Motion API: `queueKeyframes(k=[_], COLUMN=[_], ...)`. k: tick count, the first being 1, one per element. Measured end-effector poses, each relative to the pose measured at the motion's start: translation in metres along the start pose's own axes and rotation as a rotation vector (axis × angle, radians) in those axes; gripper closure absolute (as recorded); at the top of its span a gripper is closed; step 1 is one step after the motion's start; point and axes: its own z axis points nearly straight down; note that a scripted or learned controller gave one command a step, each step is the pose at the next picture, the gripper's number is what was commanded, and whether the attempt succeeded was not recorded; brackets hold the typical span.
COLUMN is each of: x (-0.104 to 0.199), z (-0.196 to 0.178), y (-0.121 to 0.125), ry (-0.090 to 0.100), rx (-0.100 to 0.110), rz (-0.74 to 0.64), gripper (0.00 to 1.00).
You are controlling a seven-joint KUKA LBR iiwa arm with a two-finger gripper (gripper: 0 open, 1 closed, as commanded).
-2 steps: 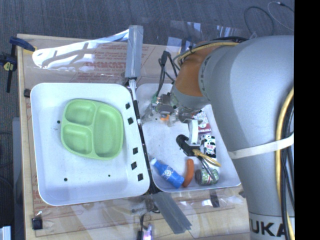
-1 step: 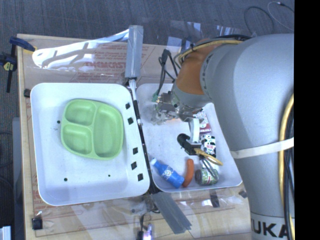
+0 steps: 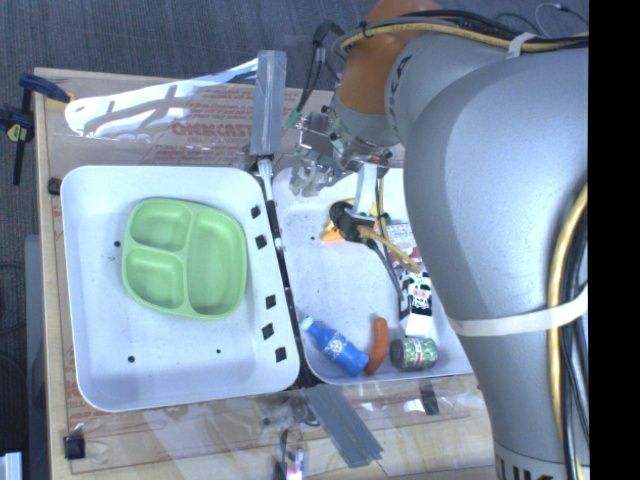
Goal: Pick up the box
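Pincer [image 3: 312, 173] hovers low over the far corner of the right bin [image 3: 330, 278], just beside the divider, and whether it is released or clenched I cannot tell. The box [image 3: 416, 303] (white with black patches, a carton by the look of it) lies along that bin's right side, partly under the arm [image 3: 480, 168]. Near it sit a blue bottle [image 3: 333, 346], an orange sausage-shaped piece [image 3: 378, 343] and a green can [image 3: 415, 351]. Over in the left bin [image 3: 90, 318] rests a green divided plate [image 3: 185, 256].

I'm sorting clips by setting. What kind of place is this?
Probably a robotics lab test bench: a grey arm reaches over two white bins, one holding a green divided plate, the other small mixed items, above grey carpet.
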Motion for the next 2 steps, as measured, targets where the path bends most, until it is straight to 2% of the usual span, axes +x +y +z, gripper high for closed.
queueKeyframes(k=[1, 2], x=[0.000, -0.034], z=[0.001, -0.058], y=[0.000, -0.007], ry=[0.000, 0.000], rx=[0.002, 0.000], rz=[0.000, 0.085], gripper=[0.00, 0.00])
